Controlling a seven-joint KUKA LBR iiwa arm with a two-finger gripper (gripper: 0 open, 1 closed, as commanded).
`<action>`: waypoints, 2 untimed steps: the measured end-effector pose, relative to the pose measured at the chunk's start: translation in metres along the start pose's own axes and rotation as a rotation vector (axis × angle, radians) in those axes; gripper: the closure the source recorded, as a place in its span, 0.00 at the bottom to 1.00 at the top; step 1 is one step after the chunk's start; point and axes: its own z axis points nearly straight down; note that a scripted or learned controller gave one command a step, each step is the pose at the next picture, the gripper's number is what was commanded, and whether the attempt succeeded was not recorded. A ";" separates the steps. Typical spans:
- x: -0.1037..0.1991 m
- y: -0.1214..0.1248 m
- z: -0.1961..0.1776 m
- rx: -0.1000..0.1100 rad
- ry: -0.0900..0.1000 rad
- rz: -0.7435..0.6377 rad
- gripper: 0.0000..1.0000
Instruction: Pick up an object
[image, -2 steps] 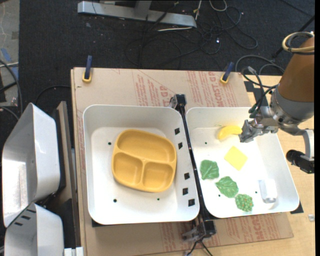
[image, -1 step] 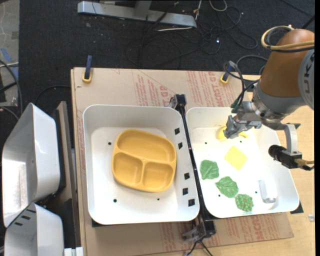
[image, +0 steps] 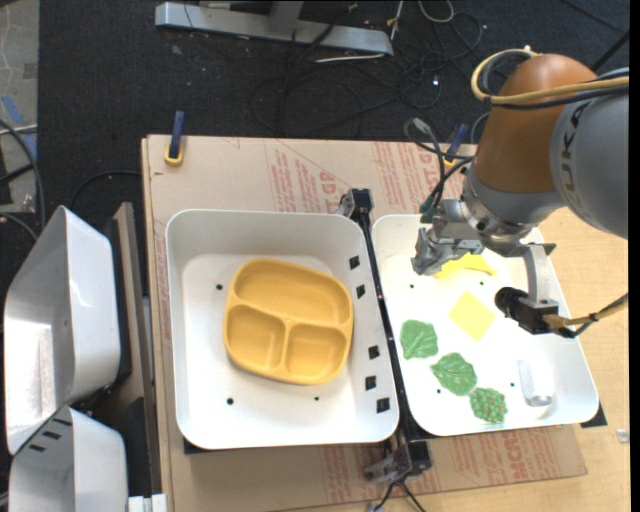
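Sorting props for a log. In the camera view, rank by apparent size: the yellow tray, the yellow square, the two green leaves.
1. Yellow tray, by far the largest.
2-4. Yellow square, upper leaf and lower leaf look about alike; I won't rank them.

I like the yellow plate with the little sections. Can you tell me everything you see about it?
The yellow tray looks like smooth plastic with rounded corners and a raised rim. It has three compartments: one long one across the far side and two smaller ones on the near side. It lies flat, turned a little askew, in the middle of the left white bin, resting on the bin's floor. Nothing lies in it, and the gripper is over the other bin.
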 end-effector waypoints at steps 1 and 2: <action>0.049 0.023 -0.006 -0.003 0.001 -0.001 1.00; 0.099 0.044 0.012 -0.001 0.000 0.000 1.00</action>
